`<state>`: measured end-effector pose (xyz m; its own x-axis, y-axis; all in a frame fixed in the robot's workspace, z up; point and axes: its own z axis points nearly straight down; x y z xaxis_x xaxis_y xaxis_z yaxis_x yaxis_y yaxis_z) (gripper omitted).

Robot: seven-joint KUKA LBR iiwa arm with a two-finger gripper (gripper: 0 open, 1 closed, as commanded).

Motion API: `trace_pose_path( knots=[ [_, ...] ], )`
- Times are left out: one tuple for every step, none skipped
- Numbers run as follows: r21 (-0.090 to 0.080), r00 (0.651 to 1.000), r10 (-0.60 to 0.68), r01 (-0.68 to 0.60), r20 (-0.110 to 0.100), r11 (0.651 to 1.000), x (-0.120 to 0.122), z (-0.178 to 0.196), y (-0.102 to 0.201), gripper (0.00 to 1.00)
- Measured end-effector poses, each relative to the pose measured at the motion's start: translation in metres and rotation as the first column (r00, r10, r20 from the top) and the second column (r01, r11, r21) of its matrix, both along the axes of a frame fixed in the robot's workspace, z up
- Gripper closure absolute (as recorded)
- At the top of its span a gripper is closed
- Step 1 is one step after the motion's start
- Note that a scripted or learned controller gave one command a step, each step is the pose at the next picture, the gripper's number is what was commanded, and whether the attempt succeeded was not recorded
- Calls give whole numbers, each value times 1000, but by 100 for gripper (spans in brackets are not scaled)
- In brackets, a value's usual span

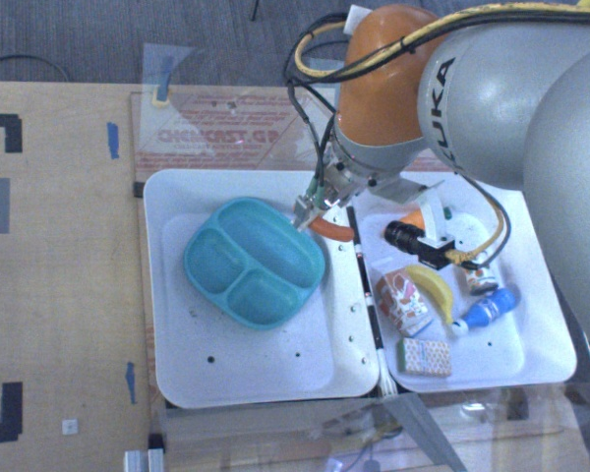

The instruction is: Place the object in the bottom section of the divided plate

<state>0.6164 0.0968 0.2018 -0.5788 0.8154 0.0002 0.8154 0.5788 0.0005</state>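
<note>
We see the arm's jaws (310, 209) poised at the right rim of the teal three-section plastic plate (255, 261), seemingly pinching a small orange object (331, 228), though we cannot tell, so placement remains undone.

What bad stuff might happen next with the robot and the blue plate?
1. The orange object sits at the tip of the claw, right over the wall between the bins; it may fall outside the blue plate.
2. The claw is close to the plate's rim and might bump or push it.
3. The plate lies turned, so the object may land in the wrong section.
</note>
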Motion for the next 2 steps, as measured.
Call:
trace_pose_path(
  knots=[
    [0,1000,-1,1,0,1000,0,0,-1,0],
    [0,978,-209,209,3,978,50,-77,2,0]
  ],
)
